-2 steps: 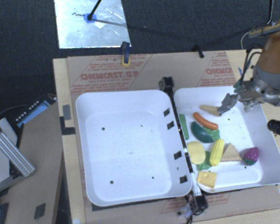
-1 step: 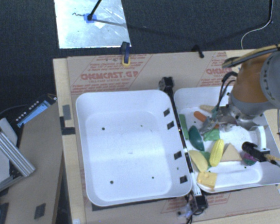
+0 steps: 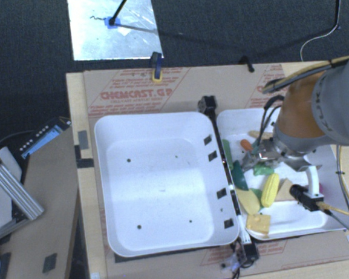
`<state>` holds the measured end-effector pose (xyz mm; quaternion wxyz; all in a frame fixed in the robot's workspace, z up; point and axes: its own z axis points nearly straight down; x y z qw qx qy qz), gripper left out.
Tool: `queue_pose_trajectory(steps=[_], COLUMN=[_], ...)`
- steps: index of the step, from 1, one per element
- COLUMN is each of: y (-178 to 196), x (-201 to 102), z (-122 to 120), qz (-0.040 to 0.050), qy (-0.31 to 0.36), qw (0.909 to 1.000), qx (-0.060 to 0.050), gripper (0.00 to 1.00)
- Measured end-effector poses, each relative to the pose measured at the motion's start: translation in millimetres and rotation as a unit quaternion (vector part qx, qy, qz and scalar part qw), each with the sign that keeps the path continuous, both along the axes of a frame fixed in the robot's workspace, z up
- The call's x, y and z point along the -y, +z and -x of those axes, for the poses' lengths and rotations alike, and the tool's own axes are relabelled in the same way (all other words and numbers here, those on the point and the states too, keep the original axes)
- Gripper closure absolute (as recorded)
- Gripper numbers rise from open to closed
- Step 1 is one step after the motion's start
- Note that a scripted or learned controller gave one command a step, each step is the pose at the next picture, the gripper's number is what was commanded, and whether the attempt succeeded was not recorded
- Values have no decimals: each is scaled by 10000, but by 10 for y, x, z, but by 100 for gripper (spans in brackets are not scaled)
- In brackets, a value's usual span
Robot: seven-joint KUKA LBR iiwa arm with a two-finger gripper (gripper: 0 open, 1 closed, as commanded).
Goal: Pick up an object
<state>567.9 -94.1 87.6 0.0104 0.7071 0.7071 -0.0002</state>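
My gripper [image 3: 257, 158] hangs low in the right bin [image 3: 291, 221], near its left side, with the grey arm and its orange band [image 3: 302, 109] covering the bin's right half. Directly beneath the gripper lies a small green item [image 3: 264, 170]. A yellow corn cob [image 3: 270, 189] rests just below that, tilted. A dark green piece [image 3: 236, 173] lies along the bin's left wall, with a pale yellow curved piece [image 3: 248, 201] and a tan block [image 3: 259, 224] nearer the front. An orange carrot [image 3: 246, 143] and a beige piece [image 3: 258, 134] lie behind the gripper.
The left bin [image 3: 160, 179] stands beside the right one, split from it by a wall with black clips [image 3: 215, 156]. Both bins rest on a cardboard sheet [image 3: 134, 91]. A silver sheet [image 3: 113, 26] lies on the dark floor behind.
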Motion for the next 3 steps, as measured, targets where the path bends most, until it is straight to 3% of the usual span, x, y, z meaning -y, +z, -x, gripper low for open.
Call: queue_pose_trajectory(steps=[1,2,3], y=[-34,76,967], x=[763,701,1162], z=[638,591,695], qz=[-60,-72,-43], qy=[-40,12,-12], qw=[9999,10000,10000], qx=[-88,-54,-24], gripper=[0,100,100])
